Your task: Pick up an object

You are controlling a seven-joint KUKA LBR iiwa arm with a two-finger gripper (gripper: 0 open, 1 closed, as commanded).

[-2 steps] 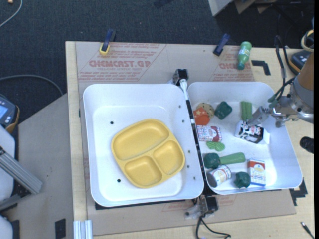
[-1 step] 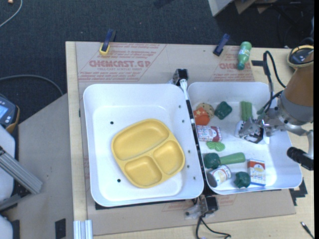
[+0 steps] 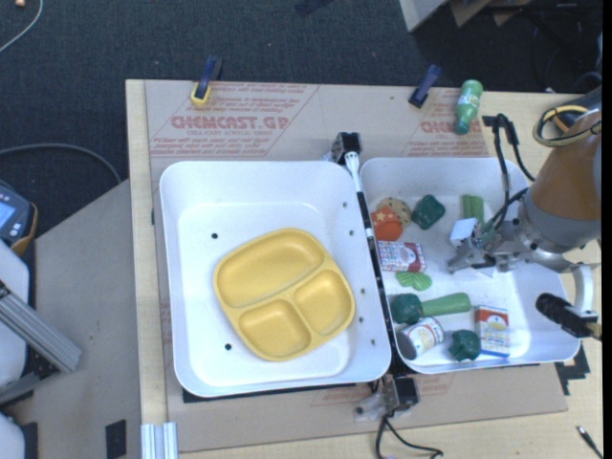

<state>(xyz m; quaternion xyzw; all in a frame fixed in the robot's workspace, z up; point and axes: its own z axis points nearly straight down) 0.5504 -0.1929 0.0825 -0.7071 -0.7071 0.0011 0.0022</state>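
Watching the feed, I saw the gripper (image 3: 466,256) low in the right bin (image 3: 535,352), just above the green cylinder (image 3: 445,304). I could not tell whether it gripped anything. The yellow divided tray (image 3: 284,293) lay in the left bin (image 3: 191,256) on the worktop (image 3: 153,122).

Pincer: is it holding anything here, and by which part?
Cannot be told: the pincer is low in the right bin, its tips too blurred to show a hold.

- Yellow divided plate (image 3: 283,293) in the middle of the left bin (image 3: 191,194).
- Gripper (image 3: 466,257) low over the right bin (image 3: 435,172), among small toys.
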